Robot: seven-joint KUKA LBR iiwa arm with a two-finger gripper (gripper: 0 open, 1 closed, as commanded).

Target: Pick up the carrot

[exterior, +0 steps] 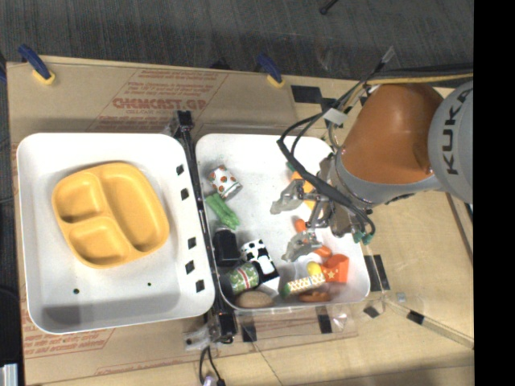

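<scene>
Gripper (294,223) is spread open over carrot (303,225) in the right bin (265,147); nothing gripped. Risk: orange box (336,268) just nearside could be snagged, carrot pushed aside.

Illumination is even and moderately bright from overhead; the left bin (32,240) reads near-white with mild glare on its floor, and a soft grey shadow sits in its lower left corner. The dark floor (161,14) beyond the bench is dim and grainy. Overall sharpness is modest, small items in the right bin (257,155) appearing soft.
</scene>
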